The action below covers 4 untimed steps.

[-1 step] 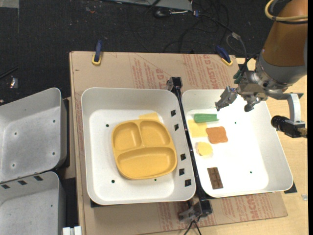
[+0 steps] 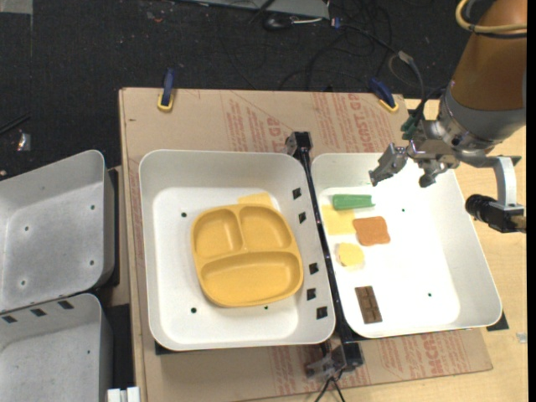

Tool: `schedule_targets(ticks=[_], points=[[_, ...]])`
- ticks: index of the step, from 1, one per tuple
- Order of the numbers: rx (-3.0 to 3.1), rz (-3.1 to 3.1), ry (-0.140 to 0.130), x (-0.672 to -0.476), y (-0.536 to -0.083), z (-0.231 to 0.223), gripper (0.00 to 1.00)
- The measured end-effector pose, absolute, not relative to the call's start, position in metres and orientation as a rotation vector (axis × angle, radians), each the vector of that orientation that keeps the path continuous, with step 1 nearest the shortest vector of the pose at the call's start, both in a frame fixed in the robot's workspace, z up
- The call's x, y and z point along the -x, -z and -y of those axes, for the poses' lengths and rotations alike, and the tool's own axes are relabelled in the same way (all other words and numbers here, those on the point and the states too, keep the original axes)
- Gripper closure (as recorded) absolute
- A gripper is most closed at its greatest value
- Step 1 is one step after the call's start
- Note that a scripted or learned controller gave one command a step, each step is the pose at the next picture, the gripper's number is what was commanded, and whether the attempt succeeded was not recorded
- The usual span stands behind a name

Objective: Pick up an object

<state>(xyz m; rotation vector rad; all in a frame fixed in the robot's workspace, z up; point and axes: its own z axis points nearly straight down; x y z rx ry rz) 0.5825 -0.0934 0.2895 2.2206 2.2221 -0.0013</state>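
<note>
My tool point(image 2: 410, 167) hangs wide, holding nothing, over the right bin point(image 2: 469, 249), at 1 o'clock from the green block point(image 2: 352, 200).

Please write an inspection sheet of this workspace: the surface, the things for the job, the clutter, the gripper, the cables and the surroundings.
Surface: brown board bearing the left bin and the right bin side by side.
Job's things: in the right bin, a green piece, a pale yellow piece, an orange piece, a round yellow piece and a brown piece. In the left bin, a yellow divided tray.
Clutter: nothing seen.
Gripper: gripper over the right bin's far part, fingers apart, nothing between them.
Cables: dark cables on the floor beyond the board.
Surroundings: grey perforated panels at left; blue-and-yellow clamps on the far edge.
</note>
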Motion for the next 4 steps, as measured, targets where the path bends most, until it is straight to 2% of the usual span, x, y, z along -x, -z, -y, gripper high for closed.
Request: schedule_targets(ticks=[2, 3, 4], points=[[-2.225, -2.223, 0.005, -0.587, -0.190, 0.085, 0.00], [-2.227, -2.222, 0.006, -0.581, -0.142, 0.092, 0.00], [-2.224, -2.218, 0.000, -0.582, -0.155, 0.092, 1.00]])
